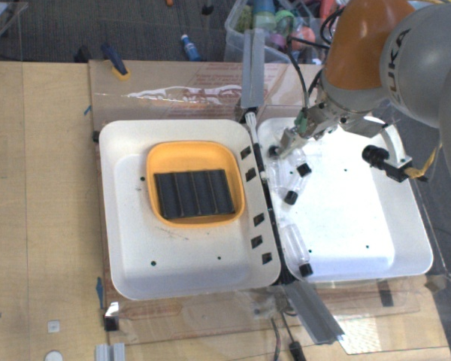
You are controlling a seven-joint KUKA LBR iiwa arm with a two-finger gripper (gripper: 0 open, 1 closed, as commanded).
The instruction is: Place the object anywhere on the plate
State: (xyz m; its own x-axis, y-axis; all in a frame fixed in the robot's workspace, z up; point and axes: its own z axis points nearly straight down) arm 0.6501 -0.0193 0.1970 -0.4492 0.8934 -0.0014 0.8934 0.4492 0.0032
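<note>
1. A dark ribbed block (194,193) lies flat on the orange plate (159,160) in the left bin (128,254), so by this view the placing looks done.
2. The gripper (289,138) hangs over the right bin's (361,232) near-left corner, well apart from the plate; its grip cannot be judged.
3. Only the arm's (376,28) retreat seems left.

Orange plate (195,156) holds a dark ribbed block (194,193); bins (128,224) white
</note>
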